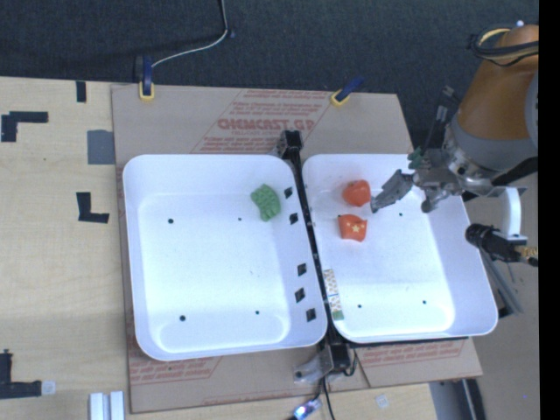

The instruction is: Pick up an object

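Orange object [355, 192] lay just beside my claw [404, 195], a second red one [352, 227] close below; claw open, holding nothing. Pick-up not yet done.

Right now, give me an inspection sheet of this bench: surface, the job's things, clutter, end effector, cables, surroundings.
Surface: two white bins side by side on a cardboard sheet clamped to a wooden bench; left bin, right bin.
Job's things: green lump in the left bin's far right corner; two red-orange pieces in the right bin's far left part, one behind the other.
Clutter: nothing seen in the bins beyond those.
End effector: over the right bin's far side, beside the red-orange pieces, holding nothing; fingers spread.
Cables: a white cable across the dark floor behind the bench.
Surroundings: black tape marks on the bench.
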You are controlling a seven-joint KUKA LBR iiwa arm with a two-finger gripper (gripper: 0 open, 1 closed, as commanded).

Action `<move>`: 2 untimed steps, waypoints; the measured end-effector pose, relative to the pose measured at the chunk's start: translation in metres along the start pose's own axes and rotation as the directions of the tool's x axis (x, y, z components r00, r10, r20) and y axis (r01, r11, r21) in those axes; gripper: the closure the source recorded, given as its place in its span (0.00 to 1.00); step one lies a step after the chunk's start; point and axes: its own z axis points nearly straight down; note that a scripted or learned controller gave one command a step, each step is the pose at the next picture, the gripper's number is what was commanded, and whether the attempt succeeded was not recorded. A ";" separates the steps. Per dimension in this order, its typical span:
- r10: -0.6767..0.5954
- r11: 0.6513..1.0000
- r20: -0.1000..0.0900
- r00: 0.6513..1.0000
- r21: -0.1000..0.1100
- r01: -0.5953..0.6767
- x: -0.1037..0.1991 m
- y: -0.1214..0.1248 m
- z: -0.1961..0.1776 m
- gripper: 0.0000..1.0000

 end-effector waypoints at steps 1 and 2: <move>-0.002 1.000 0.000 1.000 0.004 0.002 0.012 0.058 0.090 0.00; 0.001 1.000 0.002 1.000 -0.001 -0.001 0.027 0.023 0.172 0.00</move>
